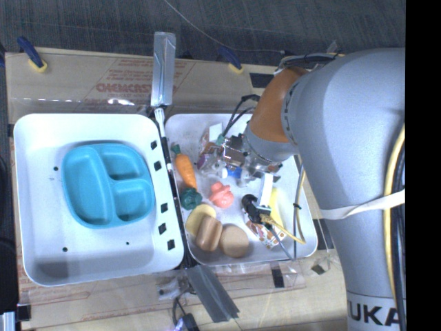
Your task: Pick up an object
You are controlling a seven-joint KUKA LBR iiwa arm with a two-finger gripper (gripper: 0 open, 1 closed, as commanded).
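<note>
Right of centre in the frame, the arm (344,136) is reaching down into the right bin (308,243), its gripper (231,156) hanging low over the bin's upper part. Whether the gripper is open or closed cannot be told from this angle. Candidate objects are lying crowded just below it: a carrot (184,170), a pink toy (221,194), a dark green piece (190,199) and two brown bread rolls (222,237). Crowding is probably limiting clean approach. The left bin (34,254) is holding a blue divided tray (108,183), likely the drop-off side.

Blue tray (107,183) in white bin (34,205); orange carrot (185,171), pink toy (221,194).
</note>
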